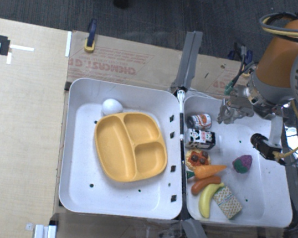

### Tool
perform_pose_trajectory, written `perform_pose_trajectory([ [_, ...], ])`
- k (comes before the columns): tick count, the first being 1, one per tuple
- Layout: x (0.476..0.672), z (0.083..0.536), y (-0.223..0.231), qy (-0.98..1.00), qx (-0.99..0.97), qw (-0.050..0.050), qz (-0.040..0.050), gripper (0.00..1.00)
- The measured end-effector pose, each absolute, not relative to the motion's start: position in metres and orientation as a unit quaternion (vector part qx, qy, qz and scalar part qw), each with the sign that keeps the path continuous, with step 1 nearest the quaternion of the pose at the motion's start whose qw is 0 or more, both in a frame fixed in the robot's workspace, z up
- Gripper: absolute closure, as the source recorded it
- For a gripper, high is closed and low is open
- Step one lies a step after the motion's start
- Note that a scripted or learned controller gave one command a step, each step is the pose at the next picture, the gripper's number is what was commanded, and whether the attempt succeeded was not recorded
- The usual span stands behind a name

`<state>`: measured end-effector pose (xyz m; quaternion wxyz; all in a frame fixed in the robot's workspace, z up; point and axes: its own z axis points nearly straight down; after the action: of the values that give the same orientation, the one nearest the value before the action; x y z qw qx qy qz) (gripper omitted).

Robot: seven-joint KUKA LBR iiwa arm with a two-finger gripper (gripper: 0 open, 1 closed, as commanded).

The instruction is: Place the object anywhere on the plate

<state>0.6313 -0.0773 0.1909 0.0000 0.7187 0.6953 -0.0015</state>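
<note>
**Gripper over a crowded bin, plate waiting bare**

The gripper (229,113) hung over the far-left part of the right bin (268,216), just beside the small can (200,120) near that bin's far-left corner. Whether it was parted or closed could not be told from this slanted view, and nothing showed between its tips. The task named no particular object, so any item in the right bin might have been the target; all of them sat there, none on the plate (130,145).

The risks, as a judgement: the items along the bin's left edge lay packed close. The can touched or nearly touched the black-and-white carton (200,138), and below it the pizza-like toy (197,158), carrot (210,170), sausage (206,185) and banana (206,200) overlapped or touched. A descent there could have pinched 2 things at once, or nudged a neighbour and spoiled the grasp. The round can might have rolled away from closing tips. Carrying anything left meant crossing the raised divider (187,71) between bins; a low pass could have knocked the load loose.

Counted: 2 white bins; 1 yellow plate with 3 compartments and 1 white ball (112,106) in the left bin (71,187); in the right bin, 1 can, 1 carton, 1 pizza toy, 1 carrot, 1 sausage, 1 banana, 1 patterned block (229,202) and 1 purple fruit (242,163).
</note>
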Motion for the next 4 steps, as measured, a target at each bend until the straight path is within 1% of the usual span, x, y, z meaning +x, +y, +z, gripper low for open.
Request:
perform_pose_trajectory([
  [1,0.633,0.293,-0.198,0.507,0.862,0.0,-0.0013,1.0],
  [2,0.621,0.269,-0.178,0.346,0.938,-0.001,-0.0025,1.0],
  [3,0.594,0.091,-0.15,0.517,0.856,-0.001,-0.001,1.0],
  [4,0.594,0.091,-0.188,0.511,0.86,0.0,-0.0008,1.0],
])
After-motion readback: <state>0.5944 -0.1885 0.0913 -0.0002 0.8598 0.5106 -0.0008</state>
